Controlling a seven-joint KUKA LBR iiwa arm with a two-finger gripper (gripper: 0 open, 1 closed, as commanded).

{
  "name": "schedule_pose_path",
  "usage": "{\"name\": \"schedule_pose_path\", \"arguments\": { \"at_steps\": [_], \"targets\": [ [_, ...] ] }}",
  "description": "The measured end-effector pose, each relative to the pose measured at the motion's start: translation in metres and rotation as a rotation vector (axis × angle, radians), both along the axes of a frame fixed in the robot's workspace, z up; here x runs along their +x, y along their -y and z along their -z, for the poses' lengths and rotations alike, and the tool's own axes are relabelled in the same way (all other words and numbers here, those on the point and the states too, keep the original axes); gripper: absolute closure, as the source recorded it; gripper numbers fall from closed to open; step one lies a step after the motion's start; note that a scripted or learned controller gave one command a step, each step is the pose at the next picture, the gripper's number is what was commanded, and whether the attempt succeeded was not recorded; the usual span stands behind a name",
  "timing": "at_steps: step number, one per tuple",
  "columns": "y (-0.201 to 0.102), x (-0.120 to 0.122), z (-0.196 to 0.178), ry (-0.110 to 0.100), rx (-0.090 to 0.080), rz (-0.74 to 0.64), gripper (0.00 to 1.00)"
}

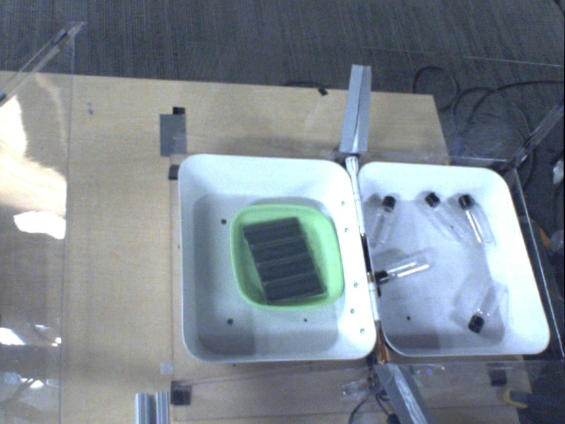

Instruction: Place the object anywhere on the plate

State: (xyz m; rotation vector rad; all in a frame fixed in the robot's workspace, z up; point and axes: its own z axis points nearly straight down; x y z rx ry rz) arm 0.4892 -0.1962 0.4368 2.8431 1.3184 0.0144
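inside the left white bin (199, 263), a ridged dark grey rectangular block (282, 259) lies on the square lime-green plastic plate (328, 237); clear black-capped vials (402, 269) scatter the right bin (521, 237). claw state: cannot tell.

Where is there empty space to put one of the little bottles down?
On the green plate, only the thin rim around the dark ridged block is bare. The left bin has white floor left of the plate and along its near edge. The right bin is crowded with clear vials, with a small gap in the middle.
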Motion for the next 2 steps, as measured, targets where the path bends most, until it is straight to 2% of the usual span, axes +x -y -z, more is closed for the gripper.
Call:
{"name": "schedule_pose_path", "arguments": {
  "at_steps": [2],
  "targets": [
    [0.0028,-0.0004,0.0007,-0.001,0.003,0.186,0.00]
  ]
}}
